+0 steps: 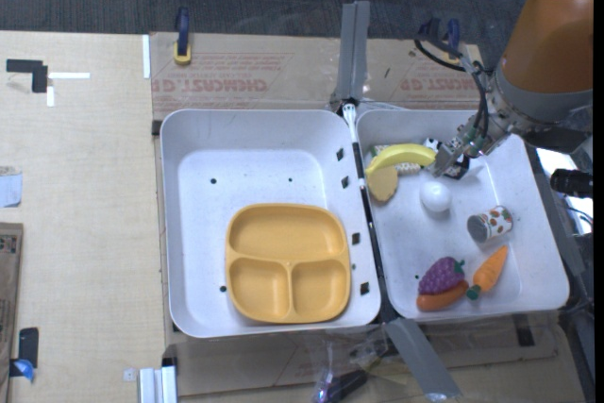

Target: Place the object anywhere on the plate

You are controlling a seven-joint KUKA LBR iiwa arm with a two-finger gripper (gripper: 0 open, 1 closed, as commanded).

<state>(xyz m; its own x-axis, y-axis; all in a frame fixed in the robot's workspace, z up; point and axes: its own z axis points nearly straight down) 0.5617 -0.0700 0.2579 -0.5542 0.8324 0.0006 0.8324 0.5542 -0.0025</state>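
The arm (552, 24) reaches into the right bin (543, 203), while the yellow plate (288, 260) waits in the left bin (189, 203). The gripper (456, 156) sits at the banana's (401, 158) right end; whether it grips cannot be told. A white ball (435, 196) lies just beside. This looks like the pickup step; next comes lifting the banana across to the plate.

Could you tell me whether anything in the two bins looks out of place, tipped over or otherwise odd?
One thing stands out: the small can in the right bin lies on its side, not upright. Otherwise the yellow plate sits flat in the left bin, and the gripper is next to the banana.
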